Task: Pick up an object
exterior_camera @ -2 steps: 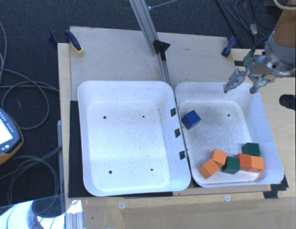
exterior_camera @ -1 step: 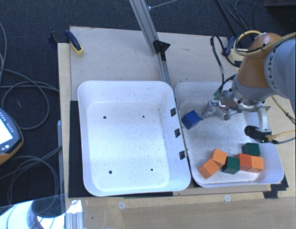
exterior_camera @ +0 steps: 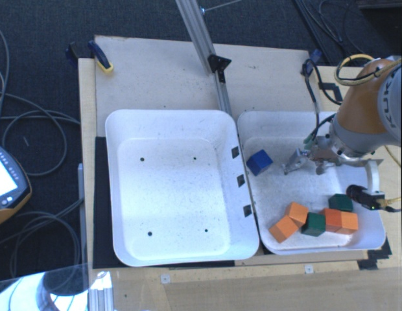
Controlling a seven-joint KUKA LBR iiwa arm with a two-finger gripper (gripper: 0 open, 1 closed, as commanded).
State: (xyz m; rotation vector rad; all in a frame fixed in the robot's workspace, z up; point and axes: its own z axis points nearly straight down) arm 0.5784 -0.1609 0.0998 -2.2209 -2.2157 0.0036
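Note:
The right bin (exterior_camera: 279,125) holds several small blocks. A blue cube (exterior_camera: 259,162) lies alone near its left wall. Along the front right sits a cluster: two orange blocks (exterior_camera: 292,219), a green cube (exterior_camera: 314,223), a red-orange block (exterior_camera: 332,219), another orange block (exterior_camera: 348,221) and a dark green block (exterior_camera: 341,203). My gripper (exterior_camera: 303,168) hangs low over the bin's middle, right of the blue cube and above the cluster. It is open, with only bin floor between its fingers.
The left bin (exterior_camera: 117,173) sits beside the right one, and small black clips line their shared wall (exterior_camera: 240,180). A slanted metal post (exterior_camera: 201,31) rises behind the bins. The grey-and-orange arm (exterior_camera: 366,109) covers the right bin's far right corner.

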